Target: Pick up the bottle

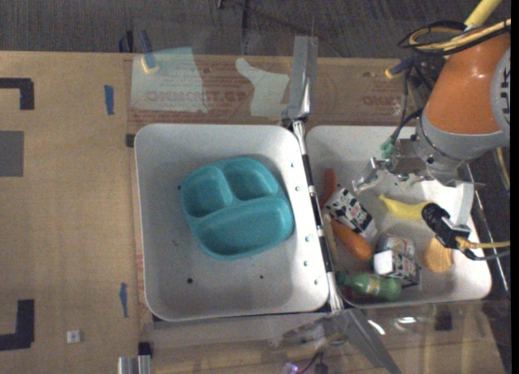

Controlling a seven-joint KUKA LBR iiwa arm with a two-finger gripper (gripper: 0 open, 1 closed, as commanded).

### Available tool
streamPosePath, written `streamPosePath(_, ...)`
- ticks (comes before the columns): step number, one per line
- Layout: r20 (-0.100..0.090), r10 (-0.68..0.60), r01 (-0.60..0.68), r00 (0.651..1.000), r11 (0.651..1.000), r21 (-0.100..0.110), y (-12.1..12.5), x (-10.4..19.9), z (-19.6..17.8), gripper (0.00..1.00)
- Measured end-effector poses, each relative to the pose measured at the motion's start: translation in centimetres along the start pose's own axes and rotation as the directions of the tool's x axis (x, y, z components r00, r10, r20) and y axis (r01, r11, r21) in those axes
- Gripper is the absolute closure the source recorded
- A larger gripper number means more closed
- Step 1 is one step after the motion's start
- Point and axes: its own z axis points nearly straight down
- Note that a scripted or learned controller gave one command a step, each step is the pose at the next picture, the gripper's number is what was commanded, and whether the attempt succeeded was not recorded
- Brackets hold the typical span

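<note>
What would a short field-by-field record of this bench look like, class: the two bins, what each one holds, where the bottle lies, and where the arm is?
left bin: holds a teal divided tray
right bin: holds the green bottle, two carrots, a banana, small cartons
green bottle: lying on its side at the right bin's near edge, beside the divider
carrots: one by the divider, one mid-bin
banana: under the arm
arm: over the right bin's far right part
gripper: above the bin, apart from the bottle
</note>
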Motion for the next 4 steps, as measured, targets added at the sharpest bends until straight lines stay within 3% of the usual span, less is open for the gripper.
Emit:
streamPosePath(1, -0.006, 0.233, -0.233, 0.973, 0.972, -0.021, 0.2, -1.4, 8.0, 0.00)
streamPosePath(2, 0.001, 0.290, -0.290, 0.957, 0.957, -0.006, -0.9, -6.9, 8.5, 0.00)
streamPosePath(3, 0.001, 0.402, -0.402, 0.916, 0.916, -0.003, 1.2, -12.3, 5.0, 0.00)
streamPosePath(4, 0.000, 0.544, -0.544, 0.839, 0.839, 0.003, -2.7, -5.5, 4.5, 0.00)
